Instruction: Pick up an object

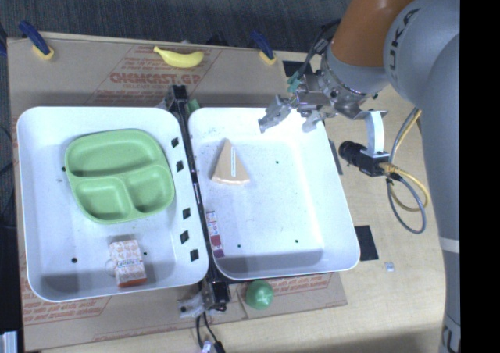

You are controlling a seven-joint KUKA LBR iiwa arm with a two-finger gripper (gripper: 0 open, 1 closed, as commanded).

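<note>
Red letters are printed on the brown cardboard (117,70) under the bins, and they seem to spell "CHEMCAST GP". Part of the word "KUKA" is seen in dark letters on the grey arm (414,31). Print is seen on the small box (126,261), but it is too small to be read.

my bench (406,281) is a pale wood top covered with a sheet of printed cardboard (133,78), and my two white bins sit on it side by side, the left bin (31,187) and the right bin (336,211) touching along their inner rims. a yellow banana (179,55) lies on the cardboard just behind the bins, and a green ball (259,294) rests at the front edge near the right bin.
</note>
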